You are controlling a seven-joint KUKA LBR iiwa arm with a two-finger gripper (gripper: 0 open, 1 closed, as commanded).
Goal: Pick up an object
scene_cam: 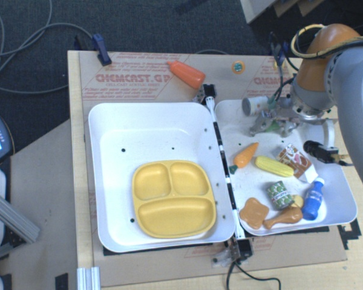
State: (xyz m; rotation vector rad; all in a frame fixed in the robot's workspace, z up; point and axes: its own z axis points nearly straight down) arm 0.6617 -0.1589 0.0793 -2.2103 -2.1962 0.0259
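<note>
My gripper (pixel 273 129) hangs over the far end of the right bin (pixel 345 189), open, with nothing between its fingers. Just in front of it lie a small carrot (pixel 246 154) and a yellow corn cob (pixel 274 166). A wrapped snack (pixel 294 160) is to the right of the corn. Nearer the front edge are a green can (pixel 280 194), a blue bottle (pixel 313 200), a brown drumstick (pixel 284 217) and a tan cookie (pixel 253 212).
The left bin (pixel 109 138) holds a yellow divided plate (pixel 173 197). An orange toy (pixel 186 73), a blue clip (pixel 101 48) and a small round disc (pixel 238 67) lie on the cardboard behind the bins. The arm comes in from the upper right.
</note>
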